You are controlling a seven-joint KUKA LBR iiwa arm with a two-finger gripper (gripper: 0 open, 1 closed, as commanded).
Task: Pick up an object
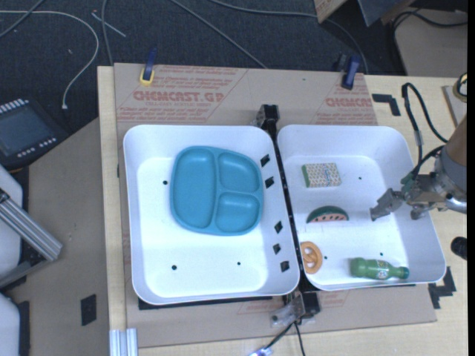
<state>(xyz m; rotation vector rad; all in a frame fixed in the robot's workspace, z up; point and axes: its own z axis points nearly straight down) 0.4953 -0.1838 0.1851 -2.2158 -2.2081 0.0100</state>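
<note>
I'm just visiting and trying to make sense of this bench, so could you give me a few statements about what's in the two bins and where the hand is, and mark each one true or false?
1. The blue divided plate lies in the left bin. True.
2. The green bottle stands upright. False: it lies on its side near the front of the right bin.
3. The hand holds the watermelon slice. False: the slice lies on the bin floor, apart from the hand.
4. The pretzel lies in the right bin, by the divider. True.
5. The patterned box sits on the blue plate. False: it is in the right bin.
</note>
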